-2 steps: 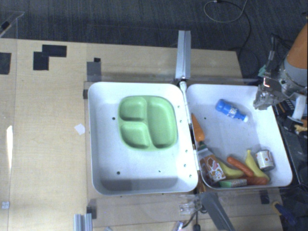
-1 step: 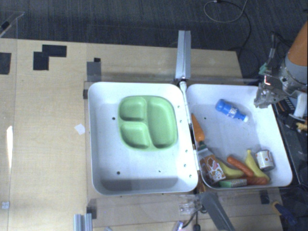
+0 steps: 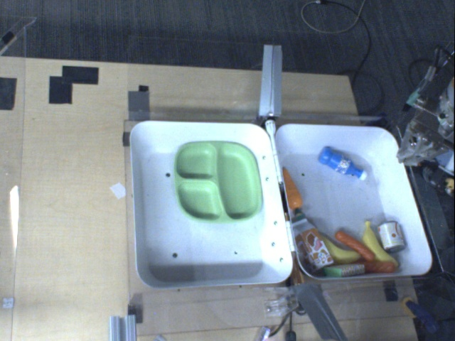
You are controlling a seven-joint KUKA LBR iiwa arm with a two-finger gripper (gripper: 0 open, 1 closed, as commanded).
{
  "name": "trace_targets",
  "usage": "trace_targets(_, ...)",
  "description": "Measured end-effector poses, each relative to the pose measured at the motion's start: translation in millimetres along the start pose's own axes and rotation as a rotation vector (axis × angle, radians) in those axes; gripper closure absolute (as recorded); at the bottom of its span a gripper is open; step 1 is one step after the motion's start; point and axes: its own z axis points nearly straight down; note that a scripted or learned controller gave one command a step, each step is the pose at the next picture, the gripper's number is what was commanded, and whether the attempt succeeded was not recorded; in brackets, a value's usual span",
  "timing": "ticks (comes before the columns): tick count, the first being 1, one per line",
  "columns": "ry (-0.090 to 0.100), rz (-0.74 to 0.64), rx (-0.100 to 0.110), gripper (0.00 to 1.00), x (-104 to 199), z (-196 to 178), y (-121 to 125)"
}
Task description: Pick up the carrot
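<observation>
Camera view is showing both white bins from above, and honestly the task is looking like it's barely getting started. The carrot (image 3: pixel 289 185) is lying in the right bin (image 3: pixel 355 130), pressed right up along its left wall next to the divider, orange body with a greenish end pointing toward the near side. Nothing is touching it.

The gripper (image 3: pixel 425 128) is hanging out over at the far right edge of that bin, well apart from the carrot, and it's too cluttered and blurry there for me to tell whether it's released or clenched. I'm not seeing anything held in it.

Other stuff is sitting in the same bin: a blue bottle (image 3: pixel 342 163) near the middle, then a pile in the near corner with a banana (image 3: pixel 372 241), a can (image 3: pixel 390 236) and a snack packet (image 3: pixel 313 248). The green plate (image 3: pixel 217 180) is sitting in the left bin (image 3: pixel 153 212).

So I'm guessing everything is left to do: reaching across, coming down by the wall, grabbing, lifting. That wall is probably making the grab awkward.
</observation>
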Motion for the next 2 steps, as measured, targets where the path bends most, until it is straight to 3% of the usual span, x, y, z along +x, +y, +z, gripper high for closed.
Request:
trace_targets(1, 0.000, 0.171, 0.001, 1.00, 81, 25, 6)
trace_targets(2, 0.000, 0.218, 0.000, 1.00, 37, 11, 34)
